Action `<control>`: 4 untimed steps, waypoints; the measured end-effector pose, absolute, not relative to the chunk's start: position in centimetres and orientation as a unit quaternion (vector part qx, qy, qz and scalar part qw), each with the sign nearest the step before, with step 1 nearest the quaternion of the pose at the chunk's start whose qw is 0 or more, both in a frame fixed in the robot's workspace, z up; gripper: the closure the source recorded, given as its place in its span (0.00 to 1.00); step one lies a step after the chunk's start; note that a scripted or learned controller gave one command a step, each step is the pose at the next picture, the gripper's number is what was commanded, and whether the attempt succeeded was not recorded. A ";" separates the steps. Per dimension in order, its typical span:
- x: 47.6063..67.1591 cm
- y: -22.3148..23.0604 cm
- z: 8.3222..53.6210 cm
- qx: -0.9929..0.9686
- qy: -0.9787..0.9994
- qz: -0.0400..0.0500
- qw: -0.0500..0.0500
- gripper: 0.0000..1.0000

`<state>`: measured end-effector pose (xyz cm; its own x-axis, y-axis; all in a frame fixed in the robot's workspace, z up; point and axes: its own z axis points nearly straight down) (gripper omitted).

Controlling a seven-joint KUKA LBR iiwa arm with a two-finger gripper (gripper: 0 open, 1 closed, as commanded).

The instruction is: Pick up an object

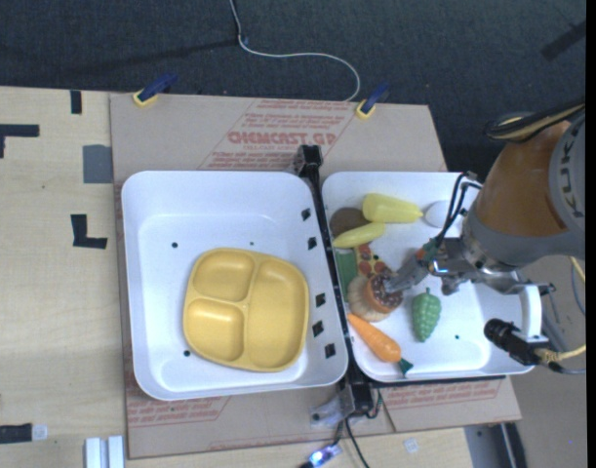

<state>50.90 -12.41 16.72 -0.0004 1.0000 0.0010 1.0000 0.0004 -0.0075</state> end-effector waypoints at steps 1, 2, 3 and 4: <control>51.4 -13.3 11.4 -0.708 -0.706 0.000 0.000 0.00; 51.9 -13.7 11.0 -0.708 -0.706 -0.004 -0.009 0.00; 52.2 -13.3 12.2 -0.708 -0.707 -0.008 -0.008 1.00; 52.3 -14.2 16.9 -0.707 -0.707 0.000 -0.001 1.00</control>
